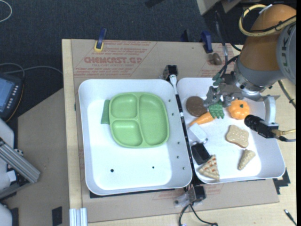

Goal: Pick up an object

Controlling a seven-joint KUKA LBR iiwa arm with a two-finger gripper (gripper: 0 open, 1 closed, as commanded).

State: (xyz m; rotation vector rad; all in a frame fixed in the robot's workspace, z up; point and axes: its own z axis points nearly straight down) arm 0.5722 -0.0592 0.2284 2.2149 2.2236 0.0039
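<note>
Camera view, landmark: I am taking the toy carrot [205, 117] in the right bin [275, 161] as reference.
Gripper [214, 97]: hanging just above the carrot's green leafy top; I cannot tell its opening.
Handling: I am judging the carrot light, stiff, smooth plastic; the orange shaft mid-length looks the safest hold.
Appearance: orange taper, green tuft, lying flat.
Neighbours: brown disc [194, 105] touching its upper side; small pumpkin [239, 109] to its right.

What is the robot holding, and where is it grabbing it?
It cannot be told. The gripper sits right over the green leafy top of the toy carrot in the right bin, but the view does not show an actual grasp.
</note>
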